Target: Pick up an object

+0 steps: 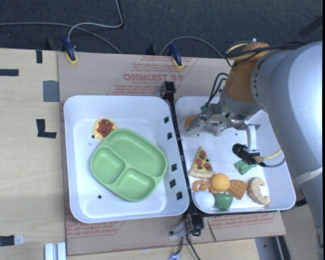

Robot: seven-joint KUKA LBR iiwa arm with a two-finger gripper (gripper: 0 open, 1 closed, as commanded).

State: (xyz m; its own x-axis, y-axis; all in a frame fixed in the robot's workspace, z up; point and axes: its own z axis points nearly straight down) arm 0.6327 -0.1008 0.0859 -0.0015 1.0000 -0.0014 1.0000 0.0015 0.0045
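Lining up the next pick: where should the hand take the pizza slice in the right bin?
Grip the pizza slice across its narrow upper tip, coming straight down. It lies flat, apart from the other toys at its point, while its wide crust end sits close to the orange ball.

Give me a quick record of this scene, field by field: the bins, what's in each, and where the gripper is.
left bin: green tray, small pizza piece at its upper left
right bin: pizza slice, orange ball, white ball, pretzel, waffle, green pieces, tan piece
gripper: low over right bin's upper left, beside an orange item
grasp: cannot tell
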